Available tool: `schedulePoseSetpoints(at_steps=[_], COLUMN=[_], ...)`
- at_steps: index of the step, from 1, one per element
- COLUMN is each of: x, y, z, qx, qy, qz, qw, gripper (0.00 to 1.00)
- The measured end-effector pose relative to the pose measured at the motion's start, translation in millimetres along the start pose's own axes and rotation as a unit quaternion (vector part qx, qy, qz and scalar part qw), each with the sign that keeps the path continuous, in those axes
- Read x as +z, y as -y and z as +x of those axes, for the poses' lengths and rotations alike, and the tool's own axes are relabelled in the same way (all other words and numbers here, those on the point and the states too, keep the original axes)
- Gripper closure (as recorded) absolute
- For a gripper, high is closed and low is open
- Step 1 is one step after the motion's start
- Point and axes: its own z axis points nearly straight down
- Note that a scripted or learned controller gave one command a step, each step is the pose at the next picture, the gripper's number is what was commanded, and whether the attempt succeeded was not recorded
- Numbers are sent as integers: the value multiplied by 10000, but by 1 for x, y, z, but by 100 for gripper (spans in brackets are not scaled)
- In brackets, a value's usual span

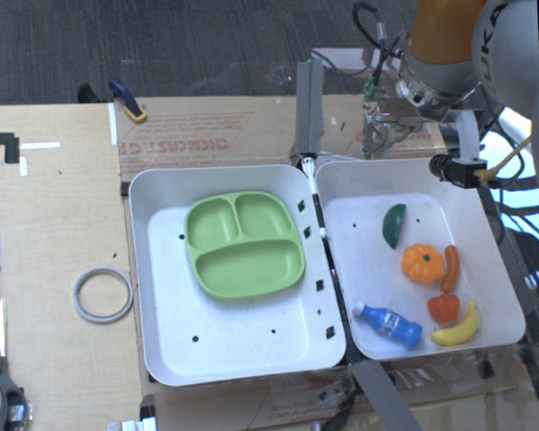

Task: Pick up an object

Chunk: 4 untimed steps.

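Pincer [380, 134] hangs just past the far rim of the right bin [487, 244], up by the cardboard; honestly can't tell its state, too blurry and small. Bench [54, 230] is pale wood with a roll of tape [103, 294] left of the bins, scissors [4, 395] near the left edge, and a blue clamp [126, 99] at the back; dark floor beyond. Left bin [155, 261] holds a green divided plate [245, 244]; the right bin has a dark green piece [393, 224], an orange pumpkin [423, 264] touching a sausage [450, 268], a red pepper [443, 307], a banana [457, 328] and a blue bottle [389, 325] lying on its side.
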Motion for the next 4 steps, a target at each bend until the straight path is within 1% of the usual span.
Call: schedulePoseSetpoints(at_steps=[2,3,4], x=[-16,-10,81], y=[0,0,1], z=[21,-21,2], qx=[2,24,3], qy=[2,-1,-4], qz=[1,11,11], qw=[10000,10000,10000], gripper=[100,100,100])
